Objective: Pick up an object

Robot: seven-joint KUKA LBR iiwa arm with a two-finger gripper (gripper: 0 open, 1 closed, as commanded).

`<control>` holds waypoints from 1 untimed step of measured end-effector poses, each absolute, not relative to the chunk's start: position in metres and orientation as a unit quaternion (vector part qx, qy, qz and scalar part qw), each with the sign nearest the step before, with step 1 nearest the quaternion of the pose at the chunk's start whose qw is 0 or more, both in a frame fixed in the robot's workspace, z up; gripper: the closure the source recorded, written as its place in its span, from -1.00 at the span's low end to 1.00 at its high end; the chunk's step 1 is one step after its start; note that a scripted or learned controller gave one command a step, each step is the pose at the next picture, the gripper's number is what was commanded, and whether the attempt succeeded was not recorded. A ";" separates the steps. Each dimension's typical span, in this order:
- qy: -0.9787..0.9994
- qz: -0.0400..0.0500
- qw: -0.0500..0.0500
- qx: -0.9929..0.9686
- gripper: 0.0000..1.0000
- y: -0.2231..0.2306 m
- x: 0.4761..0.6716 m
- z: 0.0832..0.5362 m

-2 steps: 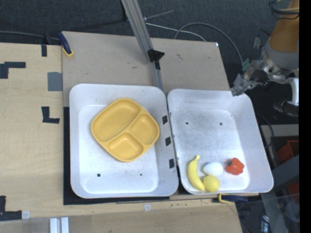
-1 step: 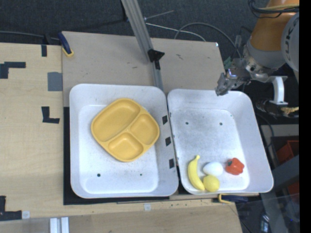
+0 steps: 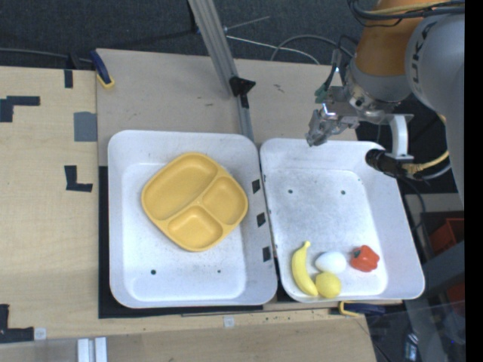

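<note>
In the right bin (image 3: 332, 202), near its front edge, lie a yellow banana (image 3: 302, 268), a white egg-shaped object (image 3: 330, 262), a yellow lemon (image 3: 327, 284) and a red pepper-like object (image 3: 364, 258). My gripper (image 3: 318, 133) hangs above the back left corner of that bin, far from these objects, with nothing seen between its fingers. The left bin (image 3: 124, 225) holds a yellow divided plate (image 3: 194, 200).
A metal pole (image 3: 219, 51) slants up from between the bins at the back. A black cable fitting (image 3: 381, 161) sits by the right bin's back right rim. The arm's grey body and orange band (image 3: 400, 21) loom over the upper right.
</note>
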State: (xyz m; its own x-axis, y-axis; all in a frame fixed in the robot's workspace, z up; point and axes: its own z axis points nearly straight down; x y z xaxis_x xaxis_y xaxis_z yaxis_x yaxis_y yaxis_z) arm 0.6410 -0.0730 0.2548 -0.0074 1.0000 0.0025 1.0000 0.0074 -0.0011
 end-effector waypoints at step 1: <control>-0.710 0.000 0.001 -0.705 1.00 -0.018 0.653 0.250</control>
